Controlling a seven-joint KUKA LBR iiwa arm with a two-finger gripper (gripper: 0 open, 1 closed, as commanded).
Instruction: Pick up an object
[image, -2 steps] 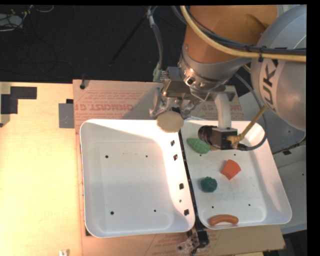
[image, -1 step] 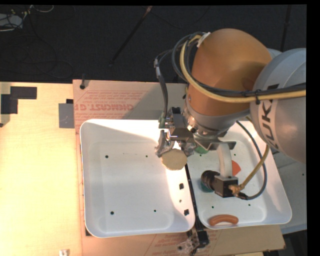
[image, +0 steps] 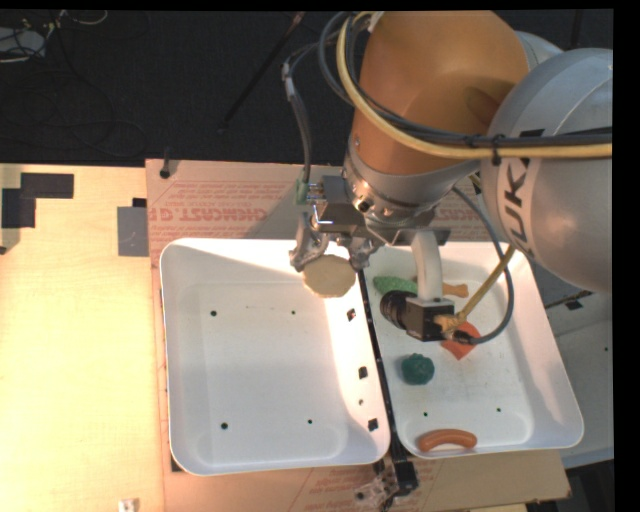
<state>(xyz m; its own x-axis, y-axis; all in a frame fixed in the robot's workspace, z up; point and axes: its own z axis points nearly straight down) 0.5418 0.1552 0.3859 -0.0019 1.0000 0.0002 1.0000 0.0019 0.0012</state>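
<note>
Gripper (image: 329, 258): the two fingers stand either side of a tan round disc (image: 330, 277) and are closed in on it; the disc sits pinched between them. This is the task's thing.

Edges: the gripper hangs over the far corner of the left bin (image: 250, 370), just beside the rim where it meets the right bin (image: 556, 400). The disc overlaps the left bin's far rim line as seen from here.

Open room: on the near side of the gripper and out to the left, the whole floor of the left bin is bare white, with only small dark dots on it.

To the right of the gripper, across the shared rim, the room is tighter:
- A green piece (image: 392, 284) lies nearest the gripper.
- A small orange piece (image: 456, 290) lies beyond the green one.
- A red piece (image: 458, 349) lies farther right of the gripper and nearer the front.
- A dark green lump (image: 418, 369) lies on the gripper's near side, right of the shared rim.
- An orange curved piece (image: 447, 440) lies farthest from the gripper, against the right bin's near rim.

Writing:
- A cardboard sheet (image: 225, 200) behind and left of the gripper carries red print, upside down from this standpoint. It appears to read "CHEMCAST", not fully legible.
- The grey arm housing (image: 560, 190) up and right of the gripper shows large black letters, cut off by the view.
</note>
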